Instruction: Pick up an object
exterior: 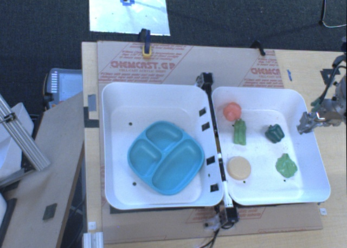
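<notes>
Dark green pepper (pixel 275 132) lies in the right bin (pixel 312 157), nearest the jaws (pixel 305 124) hovering at the bin's right rim; I cannot tell their state. Approach step, I judge: next, move left and descend.

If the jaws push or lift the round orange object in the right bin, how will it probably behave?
The orange ball-like object looks rounded all over, so a push would probably make it roll, perhaps against the green piece just below it. It looks small, so it is likely light. Its curved sides may slip from the gripper unless gripped across the middle.
</notes>
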Robot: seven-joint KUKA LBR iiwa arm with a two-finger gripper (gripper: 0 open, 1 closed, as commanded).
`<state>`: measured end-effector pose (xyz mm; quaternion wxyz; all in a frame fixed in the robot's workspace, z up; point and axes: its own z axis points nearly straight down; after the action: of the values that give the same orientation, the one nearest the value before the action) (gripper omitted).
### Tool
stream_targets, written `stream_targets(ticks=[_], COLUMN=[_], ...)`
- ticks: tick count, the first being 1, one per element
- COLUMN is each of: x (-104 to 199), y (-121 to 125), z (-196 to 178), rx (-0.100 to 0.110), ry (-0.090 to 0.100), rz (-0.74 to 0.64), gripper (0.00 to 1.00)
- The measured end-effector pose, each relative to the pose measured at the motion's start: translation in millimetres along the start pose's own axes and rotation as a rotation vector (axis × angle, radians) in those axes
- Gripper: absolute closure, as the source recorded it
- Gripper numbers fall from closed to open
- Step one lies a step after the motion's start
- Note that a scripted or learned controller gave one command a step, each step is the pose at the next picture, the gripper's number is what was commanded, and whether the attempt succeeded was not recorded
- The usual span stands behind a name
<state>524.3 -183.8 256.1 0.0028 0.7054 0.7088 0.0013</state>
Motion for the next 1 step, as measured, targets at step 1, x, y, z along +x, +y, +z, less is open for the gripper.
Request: stream_targets(ticks=[1], x=[56.4], y=[17.9], z=[12.1], rx=[0.003], ry=[0.004], rz=[-0.005], gripper=[1.0])
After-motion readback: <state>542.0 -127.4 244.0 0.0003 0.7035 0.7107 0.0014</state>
